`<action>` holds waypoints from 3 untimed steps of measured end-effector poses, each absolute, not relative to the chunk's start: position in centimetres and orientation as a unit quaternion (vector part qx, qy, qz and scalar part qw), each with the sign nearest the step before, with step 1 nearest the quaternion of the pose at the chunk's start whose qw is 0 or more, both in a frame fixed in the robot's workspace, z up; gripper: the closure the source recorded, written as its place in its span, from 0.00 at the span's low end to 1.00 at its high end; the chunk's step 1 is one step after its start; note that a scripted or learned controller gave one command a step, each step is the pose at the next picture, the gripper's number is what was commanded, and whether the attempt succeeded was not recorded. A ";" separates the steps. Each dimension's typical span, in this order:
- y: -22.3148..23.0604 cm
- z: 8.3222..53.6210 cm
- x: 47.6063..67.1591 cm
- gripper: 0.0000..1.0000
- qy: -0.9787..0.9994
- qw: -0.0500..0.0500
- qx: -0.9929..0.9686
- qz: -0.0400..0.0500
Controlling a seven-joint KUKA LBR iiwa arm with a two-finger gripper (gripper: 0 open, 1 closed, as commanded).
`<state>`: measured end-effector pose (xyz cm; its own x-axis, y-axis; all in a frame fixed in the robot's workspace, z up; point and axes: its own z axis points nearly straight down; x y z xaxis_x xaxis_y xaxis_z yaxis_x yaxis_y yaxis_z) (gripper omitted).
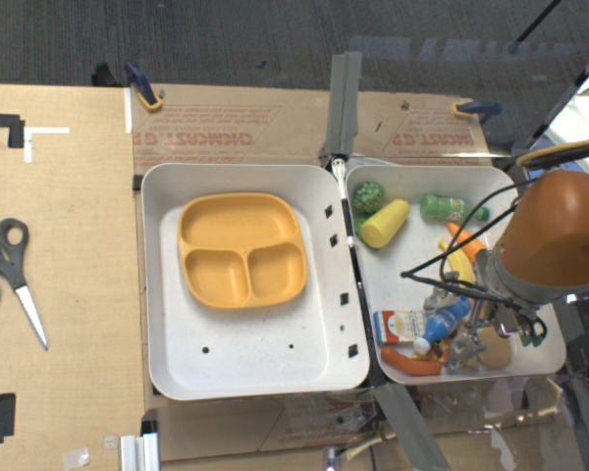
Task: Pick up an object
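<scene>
The right bin [393, 180] holds a jumble of toy items. A green broccoli [368, 196] and a yellow corn-like piece [384, 222] lie near its far left. A green bottle [445, 207] lies further right. Toward the front are a blue bottle [442, 325], a white and red packet [399, 326] and a red pepper [409, 363]. The arm's orange band [557, 226] hangs over the bin's right side. Below it the gripper [468, 346] is down among the front items, next to the blue bottle and a tan piece [494, 351].
The left bin [167, 361] carries a yellow divided plate [242, 248]. Scissors [18, 275] lie on the bench at the far left. Black cables [452, 253] cross the right bin. Cardboard [236, 126] lines the back behind both bins.
</scene>
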<state>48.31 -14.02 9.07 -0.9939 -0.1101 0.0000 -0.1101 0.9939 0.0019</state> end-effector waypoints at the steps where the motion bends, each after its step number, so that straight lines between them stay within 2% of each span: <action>1: -10.5 9.0 48.2 0.00 -0.998 0.001 0.069 -0.001; 2: -9.3 9.0 49.2 0.00 -0.997 0.000 0.079 -0.001; 3: -11.4 9.1 54.8 0.00 -1.000 -0.002 0.011 0.000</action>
<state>54.80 -11.38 9.14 -0.9998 -0.0220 -0.0031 -0.0220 0.9998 0.0007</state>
